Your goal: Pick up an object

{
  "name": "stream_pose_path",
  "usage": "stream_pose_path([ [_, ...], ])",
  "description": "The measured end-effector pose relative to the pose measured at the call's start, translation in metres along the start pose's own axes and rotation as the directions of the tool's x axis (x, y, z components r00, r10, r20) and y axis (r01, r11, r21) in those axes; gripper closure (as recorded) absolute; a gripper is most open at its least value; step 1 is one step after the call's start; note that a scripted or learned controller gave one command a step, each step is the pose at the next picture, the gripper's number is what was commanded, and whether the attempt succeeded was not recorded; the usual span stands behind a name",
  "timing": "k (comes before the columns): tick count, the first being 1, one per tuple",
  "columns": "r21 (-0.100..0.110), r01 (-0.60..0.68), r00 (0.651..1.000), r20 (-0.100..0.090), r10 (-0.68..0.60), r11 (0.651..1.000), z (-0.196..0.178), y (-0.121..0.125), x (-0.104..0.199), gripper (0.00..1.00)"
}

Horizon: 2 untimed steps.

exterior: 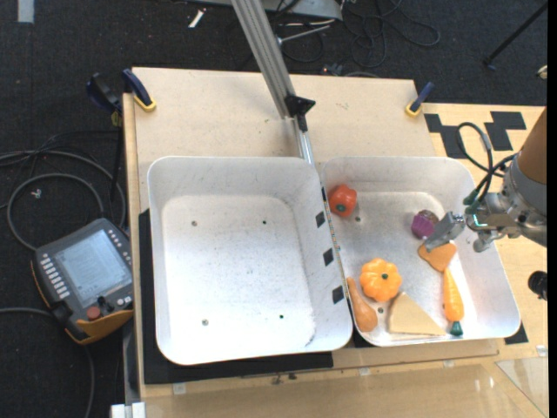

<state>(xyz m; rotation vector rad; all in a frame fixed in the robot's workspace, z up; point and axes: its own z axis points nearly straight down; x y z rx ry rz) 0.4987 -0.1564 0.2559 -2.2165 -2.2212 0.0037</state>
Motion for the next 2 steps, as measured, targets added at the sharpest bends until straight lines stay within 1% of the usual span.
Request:
stream_pose_path([
  [1, -0.004, -0.002, 1.000, 0.001, 0.002, 1.000, -0.002, 0.001, 0.000, 0.00],
  [2, 0.001, -0.003, 1.000, 0.000, 0.003, 1.000, 0.041, -0.001, 0.002, 0.00],
])
